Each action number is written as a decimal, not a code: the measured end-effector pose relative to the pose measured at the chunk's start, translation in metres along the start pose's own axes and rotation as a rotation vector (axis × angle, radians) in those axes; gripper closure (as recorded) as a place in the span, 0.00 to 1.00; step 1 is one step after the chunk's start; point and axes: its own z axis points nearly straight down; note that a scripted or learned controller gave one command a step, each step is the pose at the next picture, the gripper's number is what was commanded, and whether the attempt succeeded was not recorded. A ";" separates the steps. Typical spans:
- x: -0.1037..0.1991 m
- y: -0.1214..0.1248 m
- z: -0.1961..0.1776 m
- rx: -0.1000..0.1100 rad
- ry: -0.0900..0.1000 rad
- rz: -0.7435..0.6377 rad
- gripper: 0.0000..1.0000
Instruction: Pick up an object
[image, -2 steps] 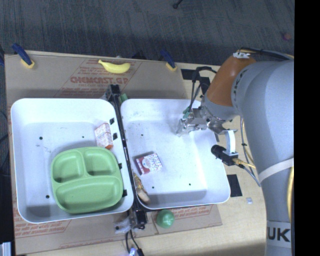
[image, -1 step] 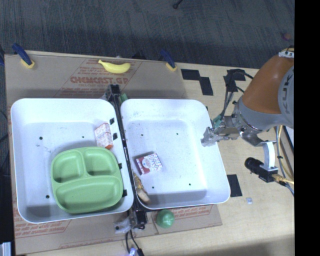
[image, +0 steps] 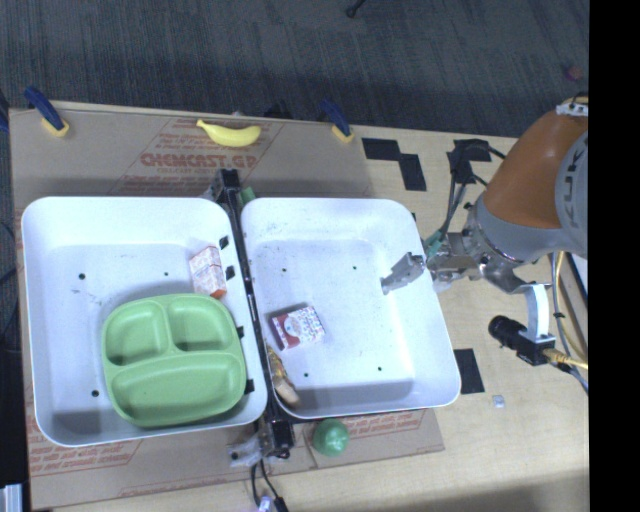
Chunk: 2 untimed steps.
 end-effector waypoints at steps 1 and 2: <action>0.000 0.000 0.000 0.000 0.000 0.000 0.00; 0.000 0.000 0.000 0.000 0.000 0.000 0.00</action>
